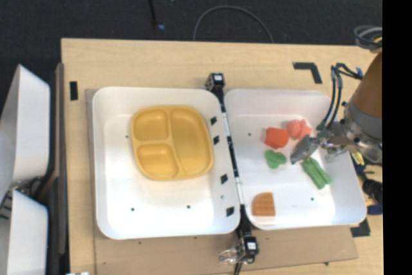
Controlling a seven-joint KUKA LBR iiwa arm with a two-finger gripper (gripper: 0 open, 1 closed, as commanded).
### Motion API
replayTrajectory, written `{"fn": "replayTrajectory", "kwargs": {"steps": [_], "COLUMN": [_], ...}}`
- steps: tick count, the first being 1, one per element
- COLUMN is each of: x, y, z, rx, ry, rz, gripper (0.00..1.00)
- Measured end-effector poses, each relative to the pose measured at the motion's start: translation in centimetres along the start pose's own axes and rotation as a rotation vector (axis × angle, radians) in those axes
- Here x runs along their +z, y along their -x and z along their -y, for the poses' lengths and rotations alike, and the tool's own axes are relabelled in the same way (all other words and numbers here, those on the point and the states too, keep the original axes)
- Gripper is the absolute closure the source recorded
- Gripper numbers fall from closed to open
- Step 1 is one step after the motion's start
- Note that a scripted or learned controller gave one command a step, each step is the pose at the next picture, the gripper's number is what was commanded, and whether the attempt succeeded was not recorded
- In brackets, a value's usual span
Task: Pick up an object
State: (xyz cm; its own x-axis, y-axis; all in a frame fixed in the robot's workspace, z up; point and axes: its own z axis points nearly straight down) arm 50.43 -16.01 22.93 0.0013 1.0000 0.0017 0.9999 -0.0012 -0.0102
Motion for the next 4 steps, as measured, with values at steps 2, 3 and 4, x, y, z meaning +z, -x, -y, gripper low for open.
{"fn": "replayTrajectory", "kwargs": {"steps": [2, 3, 4], "x": [5.1, 10.9, 12.9], "y": [-0.2, -0.4, -0.3], "z": [-1.2, -2.1, -2.1], "rx": [0.0, 0.003, 0.003], "ry": [0.009, 0.009, 0.009], "rz": [0.003, 0.003, 0.003], "gripper": [0.0, 0.0, 0.0]}}
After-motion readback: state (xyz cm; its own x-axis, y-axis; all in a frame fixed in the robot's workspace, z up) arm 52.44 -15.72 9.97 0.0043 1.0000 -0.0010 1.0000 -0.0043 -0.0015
